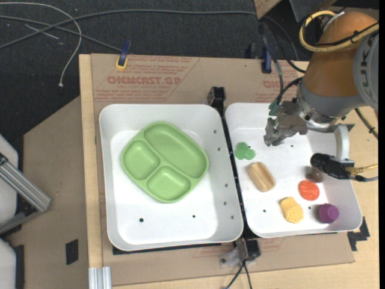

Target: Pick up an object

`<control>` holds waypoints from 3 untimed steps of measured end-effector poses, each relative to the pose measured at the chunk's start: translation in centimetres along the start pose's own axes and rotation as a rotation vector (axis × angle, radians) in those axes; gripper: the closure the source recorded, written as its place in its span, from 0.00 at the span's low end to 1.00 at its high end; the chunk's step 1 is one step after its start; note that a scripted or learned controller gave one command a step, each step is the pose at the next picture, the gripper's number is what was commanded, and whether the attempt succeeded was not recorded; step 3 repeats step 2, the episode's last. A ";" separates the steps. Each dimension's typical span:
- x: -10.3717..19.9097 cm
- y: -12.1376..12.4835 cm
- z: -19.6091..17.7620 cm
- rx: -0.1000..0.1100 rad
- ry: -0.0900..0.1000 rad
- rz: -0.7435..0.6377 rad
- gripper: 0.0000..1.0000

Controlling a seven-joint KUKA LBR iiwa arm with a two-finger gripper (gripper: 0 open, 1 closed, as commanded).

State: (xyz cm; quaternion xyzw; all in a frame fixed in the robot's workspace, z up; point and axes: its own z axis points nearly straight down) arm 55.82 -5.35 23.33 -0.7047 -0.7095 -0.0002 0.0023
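Toys lay nearest in the right bin (258,221): yellow corn (292,210), purple piece (327,212), orange piece (309,189), tan block (261,176), green piece (244,152). Farther back, the hand (274,138) hovered over bare bin floor, holding nothing; its finger spread could not be told.

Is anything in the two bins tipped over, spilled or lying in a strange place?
Nothing stands out. The green divided plate lies flat in the left bin, turned at a slant. In the right bin the small toy foods lie apart and nothing is spilled. The gripper is above the green piece.
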 end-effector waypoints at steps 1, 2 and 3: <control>6.1 -0.4 -0.3 0.000 0.001 -0.001 1.00; 11.2 -1.2 0.9 0.001 0.000 0.001 1.00; 11.2 -1.2 0.9 0.001 0.000 0.001 1.00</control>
